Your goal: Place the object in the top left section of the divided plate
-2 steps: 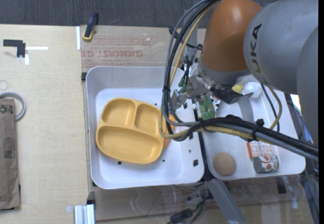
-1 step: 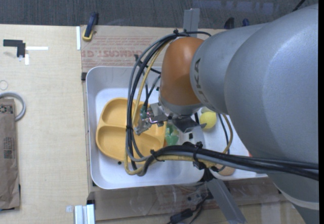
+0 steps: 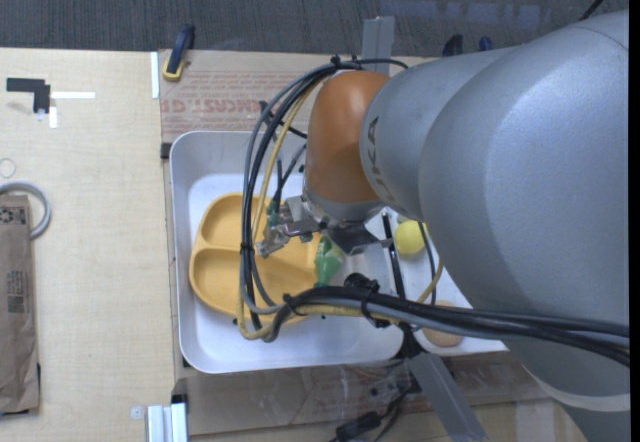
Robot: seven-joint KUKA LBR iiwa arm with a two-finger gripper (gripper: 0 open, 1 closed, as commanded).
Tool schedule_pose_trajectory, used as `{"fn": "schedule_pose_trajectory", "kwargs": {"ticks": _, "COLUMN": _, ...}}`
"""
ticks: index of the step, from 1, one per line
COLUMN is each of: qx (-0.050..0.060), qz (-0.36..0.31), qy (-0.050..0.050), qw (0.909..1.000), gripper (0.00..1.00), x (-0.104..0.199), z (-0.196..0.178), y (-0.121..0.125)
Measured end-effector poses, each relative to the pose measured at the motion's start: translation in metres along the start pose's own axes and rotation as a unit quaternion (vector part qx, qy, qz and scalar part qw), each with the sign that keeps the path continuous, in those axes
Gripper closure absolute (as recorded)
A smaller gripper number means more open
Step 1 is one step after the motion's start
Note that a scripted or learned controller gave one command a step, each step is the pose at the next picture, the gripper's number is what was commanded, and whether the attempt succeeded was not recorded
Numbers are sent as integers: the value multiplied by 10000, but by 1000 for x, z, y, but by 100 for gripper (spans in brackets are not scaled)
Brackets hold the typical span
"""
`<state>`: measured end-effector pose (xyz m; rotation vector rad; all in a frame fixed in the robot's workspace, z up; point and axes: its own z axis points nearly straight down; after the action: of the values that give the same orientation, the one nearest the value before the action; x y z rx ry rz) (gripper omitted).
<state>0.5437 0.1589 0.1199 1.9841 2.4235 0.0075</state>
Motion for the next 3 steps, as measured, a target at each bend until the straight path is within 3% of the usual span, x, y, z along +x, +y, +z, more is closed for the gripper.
{"fn": "schedule_pose_trajectory", "kwargs": {"ticks": 1, "qx": 62, "qz": 101, "qy": 8, "qw": 9999, "gripper": 0, "x": -14, "z": -27, "y": -3}}
{"fn": "schedule_pose_trajectory", "kwargs": {"ticks": 2, "qx": 42, "qz": 762, "qy": 4, "qw": 9971, "gripper": 0, "x": 34, "z": 27, "y": 41}}
{"fn": "schedule_pose_trajectory", "kwargs": {"ticks": 3, "qx": 20, "qz": 756, "qy": -9, "qw": 9971, "gripper": 100, "x": 33, "z": 16, "y": 42}}
